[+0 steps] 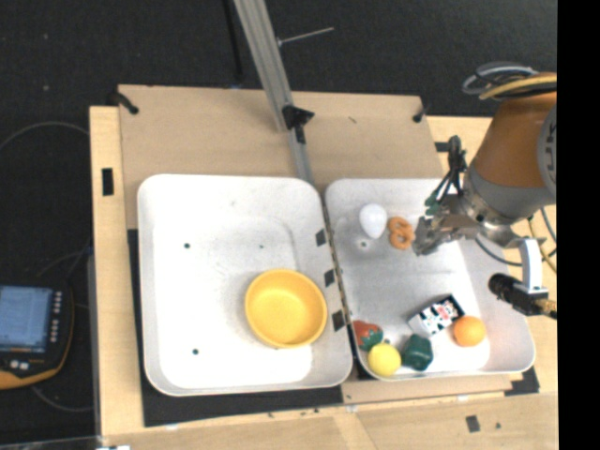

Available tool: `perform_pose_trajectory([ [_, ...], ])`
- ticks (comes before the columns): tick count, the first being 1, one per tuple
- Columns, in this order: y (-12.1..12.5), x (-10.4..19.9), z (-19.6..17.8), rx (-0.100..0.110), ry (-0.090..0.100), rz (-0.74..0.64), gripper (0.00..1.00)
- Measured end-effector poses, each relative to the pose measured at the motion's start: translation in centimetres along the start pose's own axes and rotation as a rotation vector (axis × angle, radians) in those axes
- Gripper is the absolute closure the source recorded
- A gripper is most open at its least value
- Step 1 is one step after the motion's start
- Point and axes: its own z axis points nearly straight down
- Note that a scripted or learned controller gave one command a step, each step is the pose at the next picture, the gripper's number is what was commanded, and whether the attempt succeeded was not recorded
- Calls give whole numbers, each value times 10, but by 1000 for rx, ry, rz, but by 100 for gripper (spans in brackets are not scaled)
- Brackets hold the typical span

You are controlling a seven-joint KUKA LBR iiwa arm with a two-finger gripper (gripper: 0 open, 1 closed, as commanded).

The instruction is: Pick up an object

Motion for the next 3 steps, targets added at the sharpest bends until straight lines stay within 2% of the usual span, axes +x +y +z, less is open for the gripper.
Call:
perform_pose_trajectory([
  [1, 19, 48, -10, -1, 0, -1, 100],
  [3, 36, 165, -28, 0, 2, -2, 100],
])
